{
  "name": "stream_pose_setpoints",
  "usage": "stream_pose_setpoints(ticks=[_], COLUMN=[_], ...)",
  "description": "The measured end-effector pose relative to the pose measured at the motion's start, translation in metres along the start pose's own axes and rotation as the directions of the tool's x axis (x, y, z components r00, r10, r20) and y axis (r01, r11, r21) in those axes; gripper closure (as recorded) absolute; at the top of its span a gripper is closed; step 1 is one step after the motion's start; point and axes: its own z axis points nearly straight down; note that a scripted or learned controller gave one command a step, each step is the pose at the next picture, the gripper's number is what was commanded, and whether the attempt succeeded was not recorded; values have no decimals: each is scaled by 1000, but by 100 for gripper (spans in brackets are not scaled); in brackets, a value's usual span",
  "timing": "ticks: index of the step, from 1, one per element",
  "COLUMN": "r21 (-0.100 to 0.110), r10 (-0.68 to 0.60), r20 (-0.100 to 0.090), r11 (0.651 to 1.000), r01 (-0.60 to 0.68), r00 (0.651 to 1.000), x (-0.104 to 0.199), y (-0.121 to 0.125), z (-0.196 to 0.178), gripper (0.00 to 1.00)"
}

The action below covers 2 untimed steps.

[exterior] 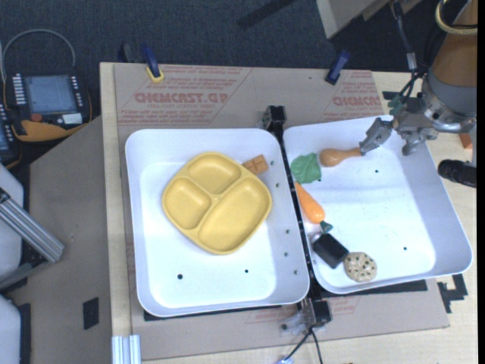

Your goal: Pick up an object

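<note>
Task thing: nothing specific is named, and nothing sits between the fingers. Nearest candidate is a tan wooden-spoon-like piece (339, 156), rounded head to the left, thin handle pointing right toward the pincer (392, 138). It lies flat in the upper-left part of the right bin (409, 226).

Pincer: two grey fingers spread apart, open, holding nothing. The left finger (375, 136) tip is just beside the handle end; can't tell if it touches. Grey arm with orange band (457, 63) comes in from the upper right.

Other items in the right bin, all along its left wall: a green leaf-shaped piece (306, 167) just left of the spoon head; an orange carrot (309, 202) below it, slanted; a small black block (330, 249); a round speckled cookie (360, 266) touching or just beside the block.

Left bin (204, 287): yellow three-compartment plate (217, 202) in the centre-upper area, a small brown block (256, 164) at its upper-right edge.

Surface: both white bins sit side by side on a brown board printed "CHEMCAST" in red (182, 95), on the bench. Blue clamps (152, 63) at the board's far edge. Floor behind is dark carpet (189, 14). A teach pendant with screen (47, 101) sits far left, an aluminium extrusion (26, 222) below it.
</note>
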Motion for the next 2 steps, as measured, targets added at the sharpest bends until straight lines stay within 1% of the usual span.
stream_pose_setpoints(ticks=[1, 2], r21=[-14, -8], r10=[-3, -3], r20=[2, 1], r11=[1000, 1000], r01=[3, 3], r00=[1000, 1000], x=[0, 3], y=[3, 1], z=[-8, 35], gripper=[0, 0])
